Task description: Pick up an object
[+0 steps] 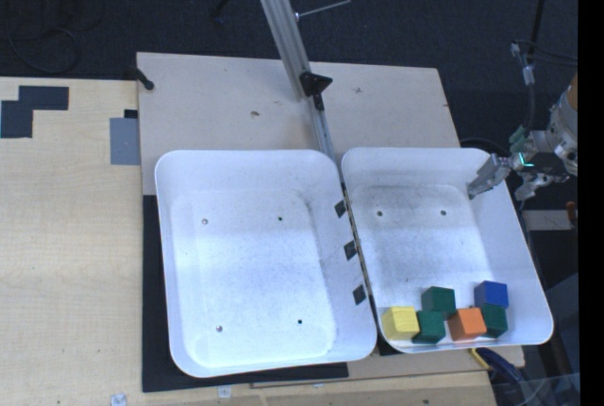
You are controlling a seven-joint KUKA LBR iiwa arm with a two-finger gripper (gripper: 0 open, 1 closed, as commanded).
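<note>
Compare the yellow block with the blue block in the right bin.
The yellow block sits at the left end of the cluster, beside the bin's left wall; the blue block sits at the right end, farther back. The yellow one touches a green block on its right; the blue one has a green block in front. Both look cube-shaped and similar in size.

arm [569,126] cut off at right edge; fingers' gap unclear.

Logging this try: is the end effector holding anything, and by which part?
Nothing is held. The end effector hangs over the right bin's upper right rim, far from the blocks in the bin's near corner.
</note>
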